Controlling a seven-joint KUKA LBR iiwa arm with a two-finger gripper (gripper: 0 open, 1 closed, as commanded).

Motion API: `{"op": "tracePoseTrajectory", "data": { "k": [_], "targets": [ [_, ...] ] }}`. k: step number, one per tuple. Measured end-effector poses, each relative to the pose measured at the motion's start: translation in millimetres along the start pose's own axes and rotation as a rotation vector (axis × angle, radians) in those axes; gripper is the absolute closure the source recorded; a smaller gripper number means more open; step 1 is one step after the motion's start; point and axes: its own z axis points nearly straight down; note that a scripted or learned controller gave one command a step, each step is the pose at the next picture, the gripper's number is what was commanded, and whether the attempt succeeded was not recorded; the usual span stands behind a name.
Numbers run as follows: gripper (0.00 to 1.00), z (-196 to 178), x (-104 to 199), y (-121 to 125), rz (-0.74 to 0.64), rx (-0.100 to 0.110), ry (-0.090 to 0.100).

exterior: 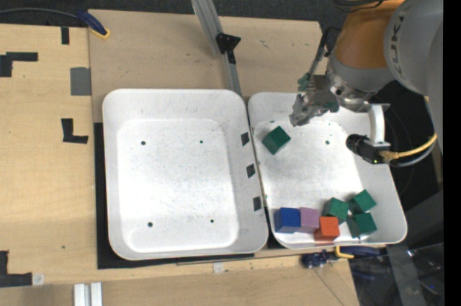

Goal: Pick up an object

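Starting nearest: a cluster of blocks lies along the right bin's (374,175) front edge — blue block (288,218), lilac block (310,217), orange block (328,227) and three green blocks (361,223). Farther back, a lone green block (275,140) sits tilted near the bin's left wall. Just beyond it hangs the gripper (301,116); whether its fingers are parted or holding anything cannot be told. Partial lettering "KU" shows on the arm (400,27), otherwise cut off.

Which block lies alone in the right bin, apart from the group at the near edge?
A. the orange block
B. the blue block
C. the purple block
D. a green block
D: a green block lies by itself in the upper part of the right bin, just below the claw, while the blue block, purple block and orange block sit clustered together.
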Motion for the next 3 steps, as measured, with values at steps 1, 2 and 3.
{"op": "tracePoseTrajectory", "data": {
  "k": [1, 2, 3],
  "targets": [
    [1.00, 6, 46, -16, -0.001, 0.002, 0.000],
    [1.00, -7, 93, -40, -0.002, 0.000, 0.001],
    [1.00, -2, 140, -53, -0.002, 0.002, 0.000]
  ]
}}
